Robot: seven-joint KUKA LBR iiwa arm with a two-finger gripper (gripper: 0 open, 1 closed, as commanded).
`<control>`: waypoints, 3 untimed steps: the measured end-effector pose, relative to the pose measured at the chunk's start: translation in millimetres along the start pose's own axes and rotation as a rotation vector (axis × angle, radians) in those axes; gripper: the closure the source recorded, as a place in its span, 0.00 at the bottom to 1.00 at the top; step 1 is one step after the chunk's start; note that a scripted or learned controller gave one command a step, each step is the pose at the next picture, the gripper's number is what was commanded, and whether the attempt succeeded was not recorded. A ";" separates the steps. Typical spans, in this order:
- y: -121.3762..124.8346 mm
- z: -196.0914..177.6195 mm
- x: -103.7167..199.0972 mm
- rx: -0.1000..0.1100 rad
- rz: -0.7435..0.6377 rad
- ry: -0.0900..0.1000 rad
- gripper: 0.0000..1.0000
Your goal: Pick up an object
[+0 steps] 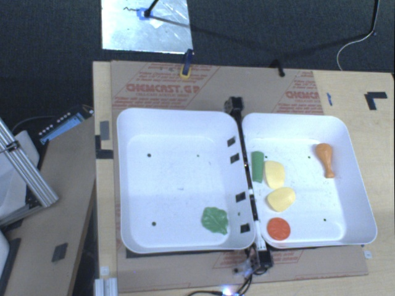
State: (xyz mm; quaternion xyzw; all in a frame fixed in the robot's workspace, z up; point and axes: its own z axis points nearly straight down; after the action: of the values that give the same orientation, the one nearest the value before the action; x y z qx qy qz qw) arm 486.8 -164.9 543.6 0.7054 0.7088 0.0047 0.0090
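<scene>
- Picking has not started, I think: all the toys lie in the bins.
- Orange drumstick, green block, two yellow pieces and red disc sit right of the middle divider.
- Green leaf sits left of it.
- End effector: I cannot tell its state.

Standing here, I can tell nothing of the arm's pose, the turn of its wrist or how the jaws stand. The right-hand bin and the left-hand bin both lie in plain sight from rim to rim. The tabletop shows its plain board along the right side, the side the arm reaches from.
</scene>
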 end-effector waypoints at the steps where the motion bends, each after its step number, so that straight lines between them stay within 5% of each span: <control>1: -0.8 8.6 -43.7 0.015 0.006 0.003 1.00; 2: -4.4 174.2 -39.6 0.030 0.004 0.010 1.00; 3: -0.3 -1.8 -42.0 -0.003 0.000 -0.003 1.00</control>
State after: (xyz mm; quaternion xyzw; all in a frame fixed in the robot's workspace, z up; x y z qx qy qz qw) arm 486.6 -207.0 545.7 0.7054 0.7087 0.0046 0.0109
